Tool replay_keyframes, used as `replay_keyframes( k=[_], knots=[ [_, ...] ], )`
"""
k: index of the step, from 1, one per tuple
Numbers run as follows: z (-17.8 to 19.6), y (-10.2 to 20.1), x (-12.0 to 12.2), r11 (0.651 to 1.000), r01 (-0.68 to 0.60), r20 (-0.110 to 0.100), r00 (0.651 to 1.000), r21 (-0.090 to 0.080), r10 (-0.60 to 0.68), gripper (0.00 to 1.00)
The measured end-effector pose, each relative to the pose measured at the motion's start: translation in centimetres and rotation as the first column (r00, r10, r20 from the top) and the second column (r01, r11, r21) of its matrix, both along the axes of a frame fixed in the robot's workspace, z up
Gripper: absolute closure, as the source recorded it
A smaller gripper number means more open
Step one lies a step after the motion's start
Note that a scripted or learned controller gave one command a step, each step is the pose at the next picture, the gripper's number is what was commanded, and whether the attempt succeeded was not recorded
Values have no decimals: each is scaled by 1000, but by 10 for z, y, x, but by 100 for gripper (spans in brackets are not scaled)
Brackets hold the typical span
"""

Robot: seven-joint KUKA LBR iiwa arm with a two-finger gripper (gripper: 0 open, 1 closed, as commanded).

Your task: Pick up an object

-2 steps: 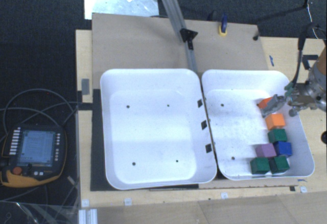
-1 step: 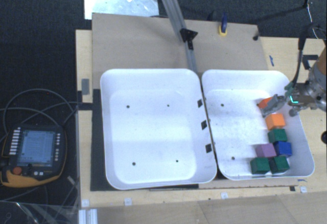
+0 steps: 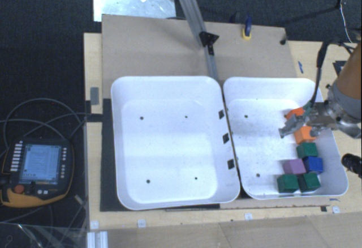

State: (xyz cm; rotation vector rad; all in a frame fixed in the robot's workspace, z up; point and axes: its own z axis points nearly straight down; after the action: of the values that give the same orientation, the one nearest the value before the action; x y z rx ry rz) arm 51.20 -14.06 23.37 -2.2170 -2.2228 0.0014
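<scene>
The arm comes in from the right, and its gripper (image 3: 289, 126) sits low in the right bin (image 3: 254, 94), right by the orange block (image 3: 303, 134). I cannot tell from here if it is open, closed, or has got hold of anything, because the metal parts hide that spot.

The blocks are all bunched up in the right bin's near right corner. The orange block is at the top of the bunch. Just below it comes a green block (image 3: 307, 150), then a blue block (image 3: 314, 164) with a purple block (image 3: 293, 167) beside it. Two more dark green blocks (image 3: 297, 183) sit at the very front, touching each other. The left bin (image 3: 169, 94) is beside it.

I think the orange block is the best one to go for, since it sits at the edge of the bunch with bare floor on one side. To do it well, the gripper should come straight down over that block, squeeze it in the middle, and lift slowly. If it leans to one side, it may bump the green block below or just push the orange one away
</scene>
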Motion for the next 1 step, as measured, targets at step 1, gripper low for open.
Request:
replay_keyframes(
  k=[1],
  knots=[
    [-53,6,9,1000,0,-1,1000,0,0,0]
  ],
)
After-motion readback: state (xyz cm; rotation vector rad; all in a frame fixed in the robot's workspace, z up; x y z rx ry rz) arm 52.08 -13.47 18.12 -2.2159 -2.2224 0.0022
